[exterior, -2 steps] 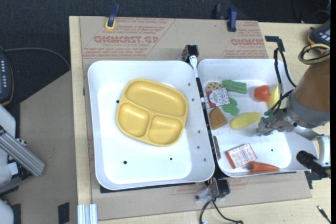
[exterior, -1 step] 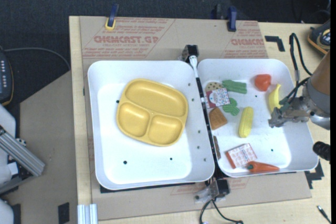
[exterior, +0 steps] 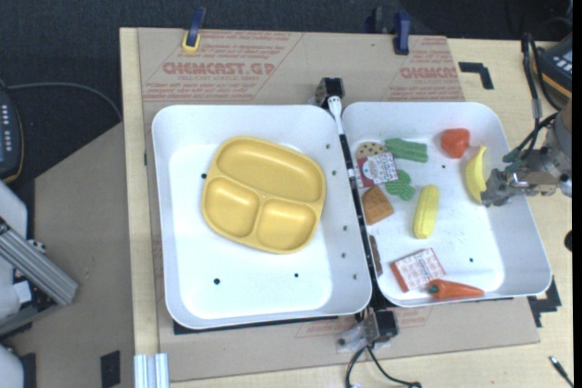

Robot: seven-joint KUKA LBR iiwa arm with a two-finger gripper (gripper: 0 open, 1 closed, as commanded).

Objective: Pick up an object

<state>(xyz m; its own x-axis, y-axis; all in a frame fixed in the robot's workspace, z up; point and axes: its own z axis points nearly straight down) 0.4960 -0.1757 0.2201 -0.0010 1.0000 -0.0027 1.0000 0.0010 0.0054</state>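
On the cardboard-topped worktop [exterior: 273,59], the gripper [exterior: 498,188] (jaws' state unclear) sits at the right bin [exterior: 523,263] rim beside the toy banana [exterior: 476,174]; it may strike the wall or nudge the fruit away.

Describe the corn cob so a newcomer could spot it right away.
Start at the right-hand white bin, the one crowded with toy food. Near its middle lies the corn cob, a short yellow piece standing almost upright in the camera view. Unlike the smooth curved banana by the right wall, it is straight, stubby and bumpy.
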